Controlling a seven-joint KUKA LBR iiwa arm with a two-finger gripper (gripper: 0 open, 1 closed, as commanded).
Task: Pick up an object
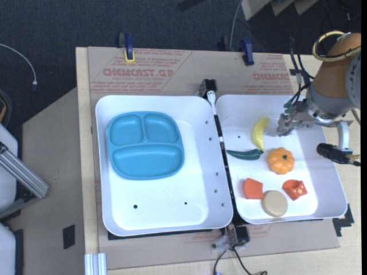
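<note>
The right bin [321, 208] holds a yellow banana [260, 133], a dark green pepper [245, 153], an orange pumpkin [281, 160], an orange-red block [253, 188], a red piece [295, 189] and a tan round disc [274, 203]. My gripper [285, 124] hangs low over the bin's upper middle, just right of the banana and above the pumpkin. Nothing shows between its fingers.
The left bin [195, 205] carries a blue divided plate [147, 144]. A black divider with clamps runs between the bins [218, 136]. The arm's grey and orange body [335, 79] fills the upper right. The cardboard base [172, 67] lies beneath both bins.
</note>
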